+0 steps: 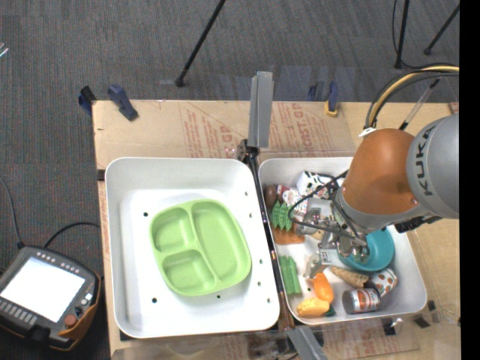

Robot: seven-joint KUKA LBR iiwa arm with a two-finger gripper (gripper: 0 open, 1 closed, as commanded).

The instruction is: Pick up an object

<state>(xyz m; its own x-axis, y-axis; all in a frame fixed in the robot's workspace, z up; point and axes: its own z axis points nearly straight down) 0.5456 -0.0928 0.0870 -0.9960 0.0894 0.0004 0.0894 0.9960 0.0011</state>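
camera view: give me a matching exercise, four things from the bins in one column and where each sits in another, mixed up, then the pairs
Things:
1. green divided plate
2. teal bowl
3. small can
4. tool

Places:
A. near the front right corner of the right bin
B. in the left bin, by itself
C. low over the middle of the right bin, among the clutter
D. right side of the right bin, partly under the arm

Pairs: 1-B, 2-D, 3-A, 4-C

Jumbled small objects (330, 291) in right bin (416, 287)
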